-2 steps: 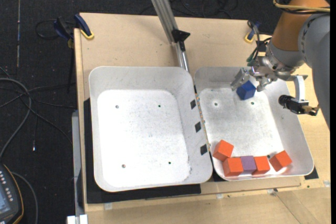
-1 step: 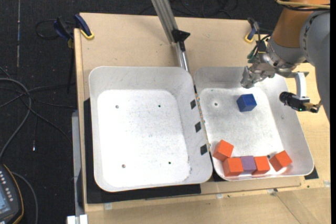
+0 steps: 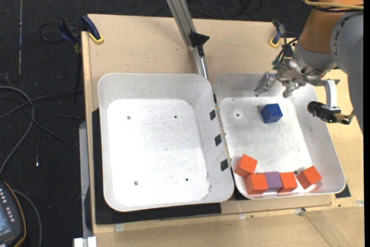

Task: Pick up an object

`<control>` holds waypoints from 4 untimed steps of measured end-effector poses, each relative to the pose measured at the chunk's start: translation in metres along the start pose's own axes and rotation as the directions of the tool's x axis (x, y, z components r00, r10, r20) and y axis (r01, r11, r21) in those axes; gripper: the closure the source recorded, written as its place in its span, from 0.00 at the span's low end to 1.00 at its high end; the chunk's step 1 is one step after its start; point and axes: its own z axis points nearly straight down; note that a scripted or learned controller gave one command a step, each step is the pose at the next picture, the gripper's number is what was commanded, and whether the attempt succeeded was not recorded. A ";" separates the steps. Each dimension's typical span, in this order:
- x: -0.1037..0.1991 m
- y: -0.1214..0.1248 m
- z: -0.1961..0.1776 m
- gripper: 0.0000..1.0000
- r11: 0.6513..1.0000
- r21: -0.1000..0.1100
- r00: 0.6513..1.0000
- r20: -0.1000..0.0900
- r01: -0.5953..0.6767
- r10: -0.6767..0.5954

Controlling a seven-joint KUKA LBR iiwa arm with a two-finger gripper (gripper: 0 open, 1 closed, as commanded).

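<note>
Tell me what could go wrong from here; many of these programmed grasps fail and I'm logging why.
1. The gripper hangs above and slightly off the blue cube, nothing between its fingers; a straight descent might clip the cube's edge and push it away.
2. The orange and purple blocks sit packed together along the right bin's near wall, so finger room there looks scarce.
3. That wall could block a low approach.
</note>
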 end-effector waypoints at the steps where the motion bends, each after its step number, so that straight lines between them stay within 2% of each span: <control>1: 0.035 -0.036 0.048 0.00 1.000 0.005 1.000 -0.003 -0.001 0.001; 2: 0.033 -0.034 0.036 1.00 1.000 0.001 1.000 -0.002 -0.005 0.005; 3: 0.145 -0.041 -0.058 1.00 1.000 -0.004 1.000 -0.006 0.007 -0.007; 4: 0.144 -0.045 -0.074 1.00 1.000 0.001 1.000 -0.003 -0.001 0.001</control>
